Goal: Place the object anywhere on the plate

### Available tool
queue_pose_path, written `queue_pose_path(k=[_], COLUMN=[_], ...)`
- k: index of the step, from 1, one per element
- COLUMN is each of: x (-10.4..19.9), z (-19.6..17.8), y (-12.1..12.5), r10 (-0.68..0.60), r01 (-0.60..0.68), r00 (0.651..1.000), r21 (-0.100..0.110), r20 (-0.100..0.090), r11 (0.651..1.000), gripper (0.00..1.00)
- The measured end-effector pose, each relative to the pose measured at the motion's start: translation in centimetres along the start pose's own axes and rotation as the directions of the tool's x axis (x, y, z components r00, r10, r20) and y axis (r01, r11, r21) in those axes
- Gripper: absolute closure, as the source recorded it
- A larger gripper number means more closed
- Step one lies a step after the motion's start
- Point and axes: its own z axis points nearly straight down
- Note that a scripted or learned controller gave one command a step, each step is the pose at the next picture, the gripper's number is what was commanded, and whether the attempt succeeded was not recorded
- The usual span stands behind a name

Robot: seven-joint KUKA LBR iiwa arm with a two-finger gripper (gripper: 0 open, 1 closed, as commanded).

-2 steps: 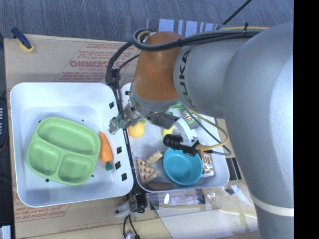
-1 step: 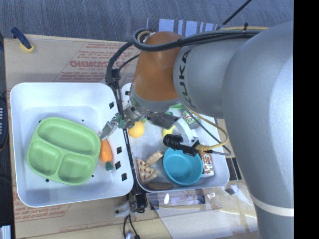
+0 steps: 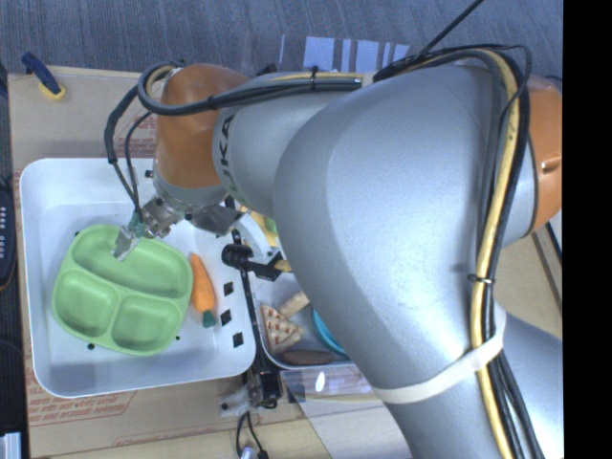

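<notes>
The pincer (image 3: 127,240) hangs over the upper rim of the green plate (image 3: 122,290), in the left white bin (image 3: 43,199). From where I stand, I can't tell if it is spread or closed, and nothing shows between its tips. The likeliest object, a toy carrot (image 3: 202,283), lies on the bin floor just beside the plate's right edge, touching or nearly so, apart from the pincer. So I'd judge the placing isn't done: the next move calls for shifting right off the plate, dropping onto the carrot, gripping it, then carrying it back over any compartment.
</notes>
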Motion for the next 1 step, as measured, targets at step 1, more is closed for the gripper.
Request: queue_pose_path(k=[1], x=[-0.44], z=[-0.67], y=[0.11], r10=[0.005], r01=[-0.004], r00=[1.000], r21=[-0.008], r20=[0.007], r11=[1.000], gripper=[0.00])
